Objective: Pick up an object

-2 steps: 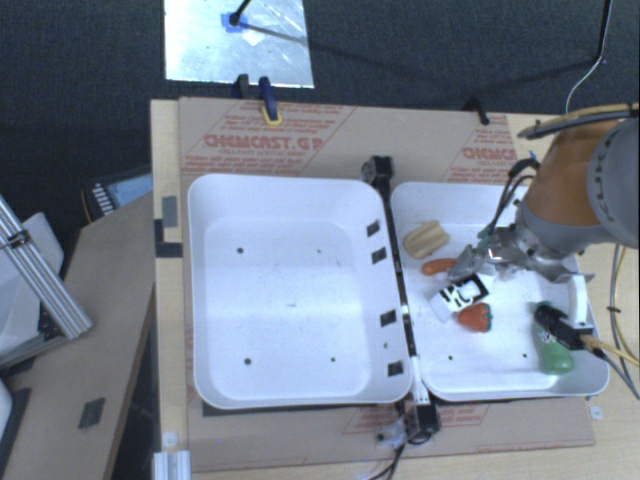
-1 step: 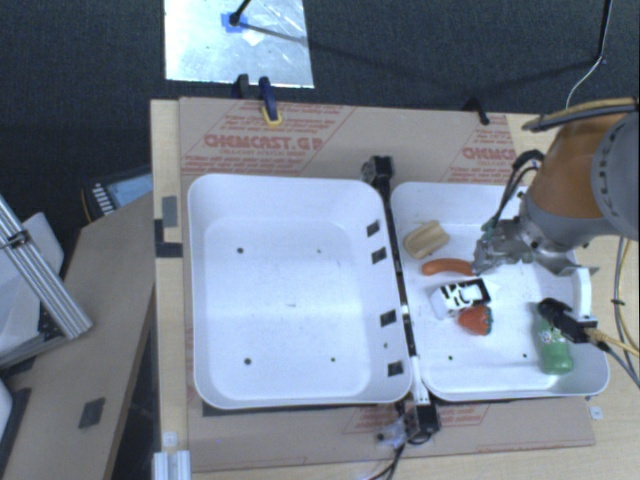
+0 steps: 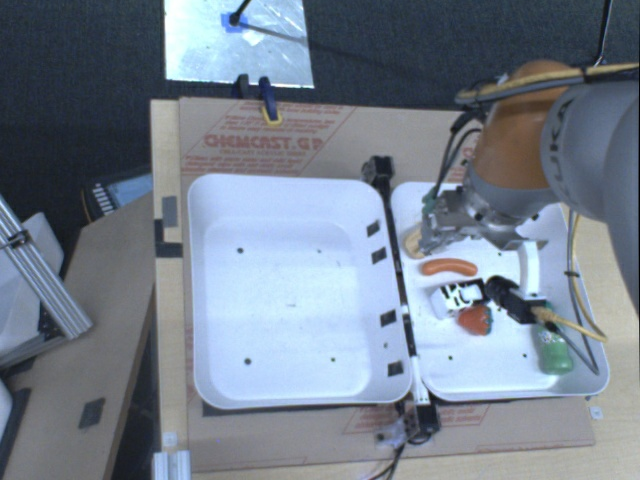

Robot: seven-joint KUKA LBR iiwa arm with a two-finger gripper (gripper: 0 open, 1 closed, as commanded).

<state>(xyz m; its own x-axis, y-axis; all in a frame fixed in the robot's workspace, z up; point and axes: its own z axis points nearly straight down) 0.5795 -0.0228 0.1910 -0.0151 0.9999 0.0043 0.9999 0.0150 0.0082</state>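
Note:
My gripper (image 3: pixel 433 234) reaches down into the upper left part of the right bin (image 3: pixel 470 373). A tan rounded object (image 3: pixel 411 240) lies right beside it, against the bin's left wall; whether they touch I cannot tell. Just below the gripper lies an orange sausage (image 3: pixel 447 266). Further toward the front are a white piece with black marks (image 3: pixel 450 297) and a red fruit-like object (image 3: pixel 475 320). A green bottle (image 3: pixel 552 352) lies near the bin's front right corner.
The left bin (image 3: pixel 290 288) sits beside the right one, with a black divider strip (image 3: pixel 392 268) between them. Both stand on a cardboard sheet (image 3: pixel 290 133). A shiny foil square (image 3: pixel 238 26) lies behind the bench.

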